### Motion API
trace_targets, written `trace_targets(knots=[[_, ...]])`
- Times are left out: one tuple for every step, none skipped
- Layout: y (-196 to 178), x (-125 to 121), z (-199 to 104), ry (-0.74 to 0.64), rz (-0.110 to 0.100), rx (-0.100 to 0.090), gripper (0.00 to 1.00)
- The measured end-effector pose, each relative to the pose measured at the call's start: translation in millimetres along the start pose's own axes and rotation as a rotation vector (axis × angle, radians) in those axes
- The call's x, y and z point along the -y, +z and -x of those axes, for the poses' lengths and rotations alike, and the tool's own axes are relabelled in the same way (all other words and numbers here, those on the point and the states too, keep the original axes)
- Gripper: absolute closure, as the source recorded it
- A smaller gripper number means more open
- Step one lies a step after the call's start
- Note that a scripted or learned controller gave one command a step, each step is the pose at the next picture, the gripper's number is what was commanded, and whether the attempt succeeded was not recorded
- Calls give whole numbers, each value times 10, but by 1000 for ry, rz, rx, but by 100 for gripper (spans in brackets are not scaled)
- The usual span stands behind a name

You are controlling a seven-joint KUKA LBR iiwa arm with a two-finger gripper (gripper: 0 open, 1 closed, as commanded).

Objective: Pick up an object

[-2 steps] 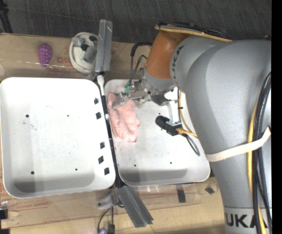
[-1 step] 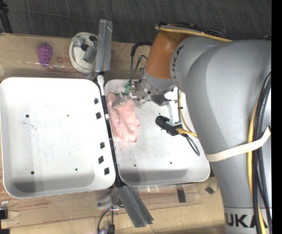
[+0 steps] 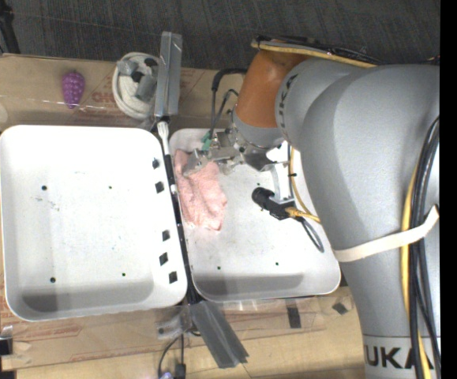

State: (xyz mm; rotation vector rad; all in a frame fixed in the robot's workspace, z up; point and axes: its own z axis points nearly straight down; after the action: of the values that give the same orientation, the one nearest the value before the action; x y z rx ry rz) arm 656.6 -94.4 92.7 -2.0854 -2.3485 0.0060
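The gripper (image 3: 212, 150) sits low in the right bin (image 3: 307, 279), at the upper end of the pink crumpled cloth (image 3: 202, 196) lying along that bin's left wall; jaw state cannot be determined; for a sound grasp, close on a raised fold, clear of the wall; lift straight up

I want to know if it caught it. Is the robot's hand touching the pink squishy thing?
Cannot tell. In the camera view the gripper sits right over the pink thing's top end in the right bin, hiding any contact.
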Motion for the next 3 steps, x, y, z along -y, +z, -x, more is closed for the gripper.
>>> trace_targets(knots=[[0,0,0,0,0,0,0],[-2,14,164,-28,3,-2,0],[4,825,174,-63,2,-3,0]])
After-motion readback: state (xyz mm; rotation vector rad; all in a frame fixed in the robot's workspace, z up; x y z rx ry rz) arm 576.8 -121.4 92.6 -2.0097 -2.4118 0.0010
